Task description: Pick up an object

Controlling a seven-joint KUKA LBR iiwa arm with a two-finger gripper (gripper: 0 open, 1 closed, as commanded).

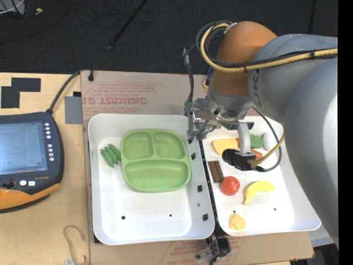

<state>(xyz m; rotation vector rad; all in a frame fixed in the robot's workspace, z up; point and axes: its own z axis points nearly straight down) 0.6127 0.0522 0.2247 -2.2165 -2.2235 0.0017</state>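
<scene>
Seven toy foods can be counted in the white bin (298,217) that holds the red tomato (230,185). Nearest the camera, in front of the tomato, a small yellow lump (237,221) lies alone. The tomato itself is judged to be light, hard and smooth. As it is round, it may roll or squirt out, so it would best be taken across its widest part from straight above.

Just beside the tomato, on the side away from the divider, a banana (258,190) is laid. A hold across its narrow middle is judged the safest. Just behind the tomato, a brown bar (216,171) lies flat along the divider. It is low and thin, so little is offered to grip.

Farther behind the tomato a pale yellow wedge (224,146) is found. A green piece (257,141) and a white piece (268,141) sit beyond it toward the far corner.

The tool (194,130) hangs farther back than the tomato, over the divider and near the wedge. No object is seen in it, and whether it is apart or together cannot be told.

Across the divider from the tomato, a green plate (154,162) and green pods (110,155) rest in the second bin (143,228). Well beyond them, a screen pendant (25,153) is set on the counter (33,231).
</scene>
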